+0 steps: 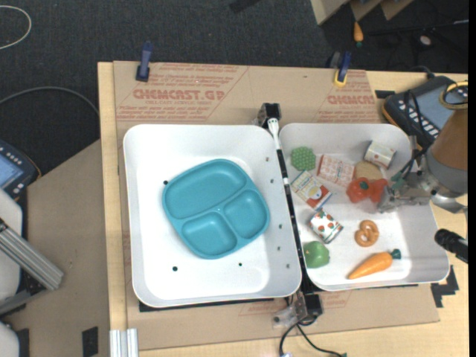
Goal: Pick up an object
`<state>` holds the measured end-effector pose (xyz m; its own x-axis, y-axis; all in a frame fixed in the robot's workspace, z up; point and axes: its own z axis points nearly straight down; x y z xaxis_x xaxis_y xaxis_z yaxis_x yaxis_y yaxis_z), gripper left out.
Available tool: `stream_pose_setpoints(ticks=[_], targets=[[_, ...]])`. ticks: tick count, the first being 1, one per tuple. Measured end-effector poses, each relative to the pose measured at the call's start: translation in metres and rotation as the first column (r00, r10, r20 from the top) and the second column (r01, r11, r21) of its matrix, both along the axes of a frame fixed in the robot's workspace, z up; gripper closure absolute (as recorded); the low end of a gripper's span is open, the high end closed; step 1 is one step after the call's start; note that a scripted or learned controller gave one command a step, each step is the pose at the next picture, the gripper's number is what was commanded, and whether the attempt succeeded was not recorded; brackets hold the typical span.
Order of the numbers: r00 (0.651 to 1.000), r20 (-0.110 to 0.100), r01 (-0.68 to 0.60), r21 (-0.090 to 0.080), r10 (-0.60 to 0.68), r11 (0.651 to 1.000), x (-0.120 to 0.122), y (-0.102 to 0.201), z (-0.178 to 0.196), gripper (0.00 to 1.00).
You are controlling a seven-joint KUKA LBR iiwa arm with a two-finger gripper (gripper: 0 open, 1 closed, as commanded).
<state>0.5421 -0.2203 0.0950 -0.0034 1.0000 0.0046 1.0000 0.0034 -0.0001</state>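
Right now gripper (396,193) low in right bin (416,270) beside red tomato (362,190), finger state unclear

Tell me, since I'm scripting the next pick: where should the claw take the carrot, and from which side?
Probably the carrot mid-body, from straight above, closing across its width. It lies flat, apart from its neighbours, narrow point toward the green item, leafy end toward the bin's right wall.

You can read red print on the brown board (223,88) under the bins: "CHEMCAST" followed by what looks like "GP", once behind the left bin and again, partly cut off, behind the right one. The smaller lines beneath are too fine to read.
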Motion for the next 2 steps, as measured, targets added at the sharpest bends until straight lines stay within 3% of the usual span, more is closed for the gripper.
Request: stream_pose_setpoints(ticks=[1,2], targets=[[1.000,0.011,-0.004,-0.005,0.004,1.000,0.018,0.065,0.100,1.00],[1.000,-0.005,-0.001,-0.002,0.001,1.000,0.008,0.128,0.060,1.00]])
